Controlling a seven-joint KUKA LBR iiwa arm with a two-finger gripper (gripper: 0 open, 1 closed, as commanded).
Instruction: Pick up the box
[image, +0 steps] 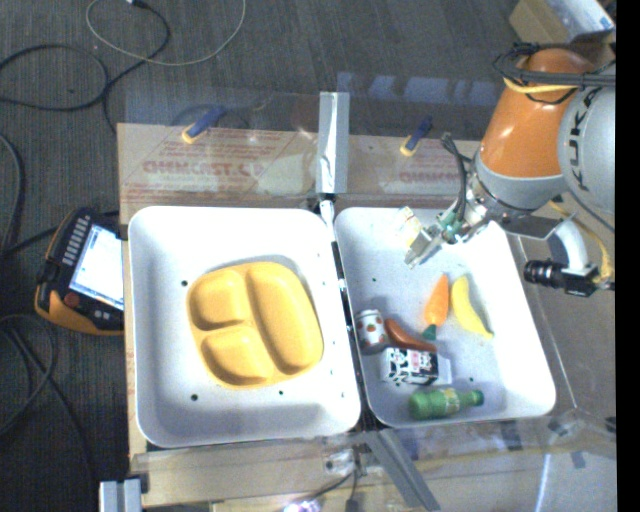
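Observation:
The box is a small carton with a black-and-white pattern. It lies in the front half of the right bin, between a brown sausage behind it and a green bottle in front. My gripper hangs over the back of the right bin, well behind the box and apart from it. Its fingers point down and to the left, spread open, with nothing between them.
An orange carrot and a yellow banana lie mid-bin, just right of the gripper's line to the box. A small can stands by the bin's left wall. The left bin holds a yellow divided plate.

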